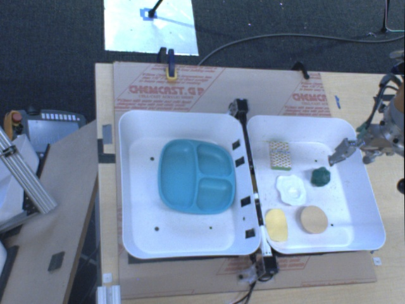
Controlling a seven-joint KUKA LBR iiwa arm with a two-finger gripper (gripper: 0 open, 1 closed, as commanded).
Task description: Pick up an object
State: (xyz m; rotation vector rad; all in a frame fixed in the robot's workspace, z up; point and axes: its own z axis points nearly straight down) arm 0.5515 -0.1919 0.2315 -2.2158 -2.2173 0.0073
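Bins sit side by side: the left bin (136, 132) holds a blue plate (195, 175); the right bin (364, 195) holds a sponge (279, 154), green ball (321, 177), white egg (292, 189), yellow lemon (276, 225) and tan disc (313, 220). Gripper (338, 152) hovers at the right bin's far right, holding nothing.

Fixed overhead slant over both bins (190, 122)

You're seeing the gripper (340, 151) at the right edge: grey metal housing, thin dark cables looping above it, slim silvery fingers (336, 155).
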